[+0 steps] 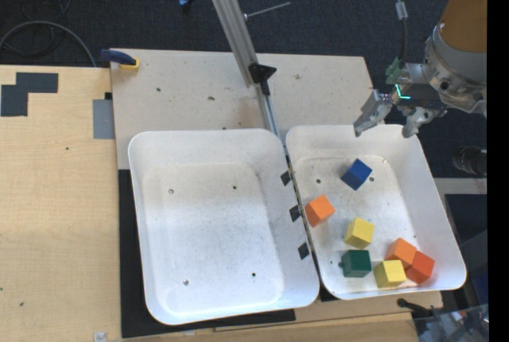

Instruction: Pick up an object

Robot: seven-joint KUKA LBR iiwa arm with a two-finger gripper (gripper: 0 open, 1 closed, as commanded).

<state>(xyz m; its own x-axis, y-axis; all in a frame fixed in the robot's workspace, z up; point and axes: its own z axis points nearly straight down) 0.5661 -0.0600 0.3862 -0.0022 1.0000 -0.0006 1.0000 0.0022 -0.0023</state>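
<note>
The surface was a pale speckled board with a light wooden panel along its left side, and dark carpet with loose cables lay beyond its far edge. A slanted aluminium bar ran down from the far side to the gap between the two bins. A small blue-and-yellow clamp sat at the surface's far left corner.

The left bin held only dark specks. The right bin carried the blocks: a blue cube nearest its far edge, an orange cube by its left wall, a yellow cube in the middle, and a green cube near the front. At the front right corner a second yellow cube, another orange cube and a red-orange cube were packed touching.

The tool hung over the right bin's far edge, its two fingers spread apart with nothing between them, well clear of the blue cube.

The arm was cut off at the upper right, and the red-orange cube's shape was partly hidden by its neighbours.
</note>
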